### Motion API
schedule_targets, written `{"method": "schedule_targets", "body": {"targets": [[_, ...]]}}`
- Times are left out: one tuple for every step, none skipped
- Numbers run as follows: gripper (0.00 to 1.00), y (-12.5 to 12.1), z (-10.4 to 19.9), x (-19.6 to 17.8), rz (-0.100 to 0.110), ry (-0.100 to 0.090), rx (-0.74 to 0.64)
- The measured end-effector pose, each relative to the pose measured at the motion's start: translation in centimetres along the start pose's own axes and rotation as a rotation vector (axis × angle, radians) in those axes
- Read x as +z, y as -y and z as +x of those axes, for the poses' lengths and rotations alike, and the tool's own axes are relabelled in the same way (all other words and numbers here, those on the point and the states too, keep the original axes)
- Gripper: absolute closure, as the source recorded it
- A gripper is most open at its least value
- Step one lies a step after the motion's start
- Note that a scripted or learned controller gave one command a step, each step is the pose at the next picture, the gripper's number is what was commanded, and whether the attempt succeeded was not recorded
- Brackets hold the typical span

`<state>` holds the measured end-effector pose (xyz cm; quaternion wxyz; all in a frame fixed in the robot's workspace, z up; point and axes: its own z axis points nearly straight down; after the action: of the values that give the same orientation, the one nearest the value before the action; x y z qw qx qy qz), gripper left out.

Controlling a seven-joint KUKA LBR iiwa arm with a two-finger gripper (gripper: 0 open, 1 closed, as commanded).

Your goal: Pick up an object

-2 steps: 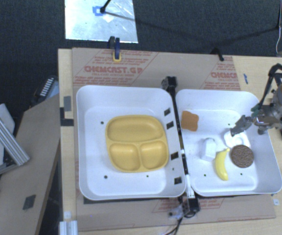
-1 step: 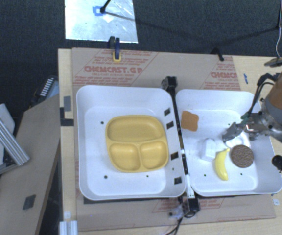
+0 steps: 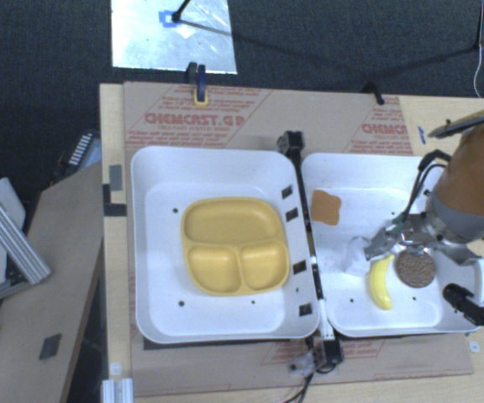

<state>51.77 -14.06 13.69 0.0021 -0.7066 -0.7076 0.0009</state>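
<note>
My gripper point(image 3: 391, 240) hangs low over the right bin point(image 3: 351, 179), just above the upper tip of a yellow banana point(image 3: 381, 284) that lies near the bin's front. A round brown cookie point(image 3: 415, 269) rests right of the banana, partly under the wrist. An orange-brown slice of toast point(image 3: 326, 207) lies at the bin's left side, apart from the gripper. Nothing shows as lifted off the bin floor.
The left bin point(image 3: 154, 225) holds a yellow divided plate point(image 3: 232, 245) in its middle. A black-clipped divider point(image 3: 302, 225) runs between the two bins. The arm's grey body with the orange band point(image 3: 477, 175) covers the right bin's far right side.
</note>
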Motion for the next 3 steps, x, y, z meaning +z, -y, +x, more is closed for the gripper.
{"method": "schedule_targets", "body": {"targets": [[0.0,-0.5,0.0,3.3,-0.014,0.001,-0.002],[1.0,-0.7,0.1,2.1,-0.022,0.0,-0.002],[1.0,-1.7,-0.3,-2.7,-0.011,0.004,-0.002]]}}
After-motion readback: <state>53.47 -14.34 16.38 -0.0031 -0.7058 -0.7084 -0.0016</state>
